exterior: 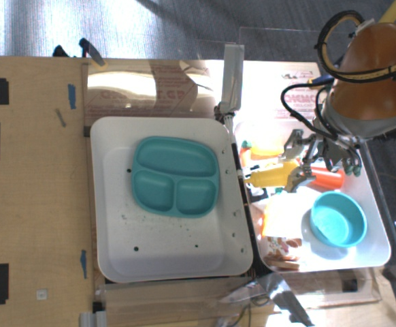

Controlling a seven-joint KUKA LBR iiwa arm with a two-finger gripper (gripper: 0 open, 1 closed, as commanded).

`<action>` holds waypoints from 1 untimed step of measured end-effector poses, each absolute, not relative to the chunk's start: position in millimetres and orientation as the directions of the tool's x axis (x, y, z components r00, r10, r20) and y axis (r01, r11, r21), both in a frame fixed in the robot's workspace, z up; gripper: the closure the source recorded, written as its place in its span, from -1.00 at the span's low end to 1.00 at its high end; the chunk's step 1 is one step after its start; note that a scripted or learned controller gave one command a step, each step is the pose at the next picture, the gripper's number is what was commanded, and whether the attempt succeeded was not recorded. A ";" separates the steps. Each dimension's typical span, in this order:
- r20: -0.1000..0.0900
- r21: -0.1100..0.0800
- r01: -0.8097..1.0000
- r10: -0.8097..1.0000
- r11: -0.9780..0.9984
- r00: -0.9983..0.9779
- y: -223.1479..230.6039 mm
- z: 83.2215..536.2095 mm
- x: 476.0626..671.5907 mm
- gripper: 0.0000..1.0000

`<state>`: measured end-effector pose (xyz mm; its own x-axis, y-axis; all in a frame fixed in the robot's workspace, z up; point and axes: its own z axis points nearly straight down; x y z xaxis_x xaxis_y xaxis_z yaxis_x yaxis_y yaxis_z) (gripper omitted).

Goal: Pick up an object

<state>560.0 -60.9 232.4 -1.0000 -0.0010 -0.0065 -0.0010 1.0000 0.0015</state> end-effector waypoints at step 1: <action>-0.011 -0.001 -0.066 -0.066 0.998 -0.998 -75.8 266.7 628.0 1.00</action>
